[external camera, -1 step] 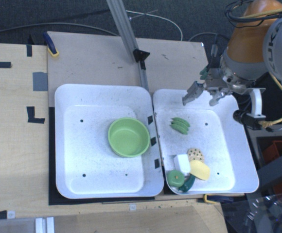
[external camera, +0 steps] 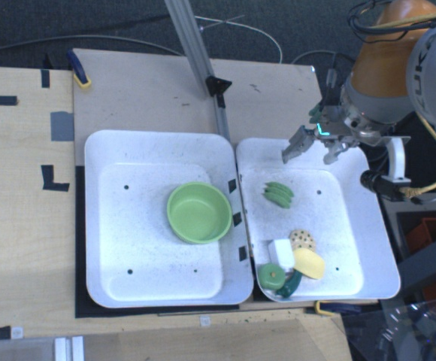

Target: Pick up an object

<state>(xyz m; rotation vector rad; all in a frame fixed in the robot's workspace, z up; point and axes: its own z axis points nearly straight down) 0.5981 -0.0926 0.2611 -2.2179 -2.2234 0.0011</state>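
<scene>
My gripper hangs over the back edge of the right bin, its two fingers spread apart with nothing between them. A small green ribbed object lies below and to the left of it on the bin floor. At the bin's front sits a cluster: a white block, a yellow piece, a brown speckled cookie-like piece and a green round item.
The left bin holds a green bowl. A slanted metal pole rises from a black clamp between the bins at the back. Cables trail across the dark floor beyond the bench.
</scene>
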